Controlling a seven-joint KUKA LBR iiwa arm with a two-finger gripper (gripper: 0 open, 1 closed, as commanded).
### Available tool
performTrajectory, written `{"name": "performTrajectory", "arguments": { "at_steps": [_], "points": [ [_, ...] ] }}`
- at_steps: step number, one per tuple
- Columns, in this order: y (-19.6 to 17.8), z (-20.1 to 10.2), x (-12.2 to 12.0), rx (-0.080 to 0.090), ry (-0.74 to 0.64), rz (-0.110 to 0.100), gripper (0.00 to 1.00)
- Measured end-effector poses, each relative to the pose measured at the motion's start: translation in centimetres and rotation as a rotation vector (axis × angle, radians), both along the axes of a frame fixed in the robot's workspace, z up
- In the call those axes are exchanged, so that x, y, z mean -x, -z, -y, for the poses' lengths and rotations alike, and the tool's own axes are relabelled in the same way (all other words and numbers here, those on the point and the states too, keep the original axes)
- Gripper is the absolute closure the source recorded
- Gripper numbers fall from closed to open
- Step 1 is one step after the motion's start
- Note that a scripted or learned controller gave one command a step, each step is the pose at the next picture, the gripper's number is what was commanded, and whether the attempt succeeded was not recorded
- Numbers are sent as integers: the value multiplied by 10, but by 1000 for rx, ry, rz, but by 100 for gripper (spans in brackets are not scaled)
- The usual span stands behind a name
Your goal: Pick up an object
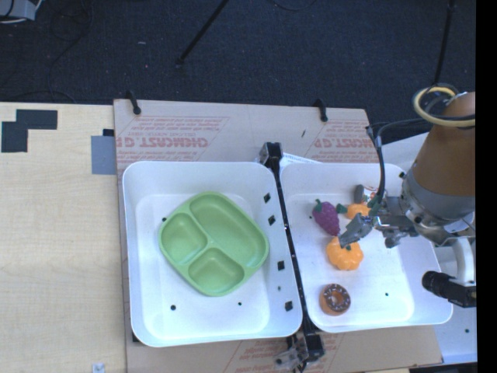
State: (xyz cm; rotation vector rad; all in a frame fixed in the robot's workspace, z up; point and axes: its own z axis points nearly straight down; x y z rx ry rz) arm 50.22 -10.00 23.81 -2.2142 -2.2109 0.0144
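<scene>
The arm [443, 169] is reaching in from the right, its gripper [356, 231] hanging low over the right bin [388, 301], just above the orange toy [345, 255]; whether its claw is spread I cannot tell. A purple toy [326, 216] and donut [335, 298] are lying nearby. A green divided plate [213, 243] is sitting in the left bin [147, 208].

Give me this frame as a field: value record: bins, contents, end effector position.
left bin: holds a green divided plate
right bin: holds four toys
purple toy: upper left of the group
orange pepper toy: mid bin, below the purple toy
small orange toy: right of the purple toy, partly hidden
donut toy: near the front edge
end effector: low over the right bin, just above the orange pepper toy
grasp: cannot tell
</scene>
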Motion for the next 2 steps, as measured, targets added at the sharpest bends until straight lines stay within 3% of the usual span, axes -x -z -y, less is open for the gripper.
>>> {"name": "performTrajectory", "arguments": {
  "at_steps": [1,2],
  "points": [
    [-6,0,-2,1,-2,11,0],
    [56,5,3,0,-1,5,0]
  ]
}}
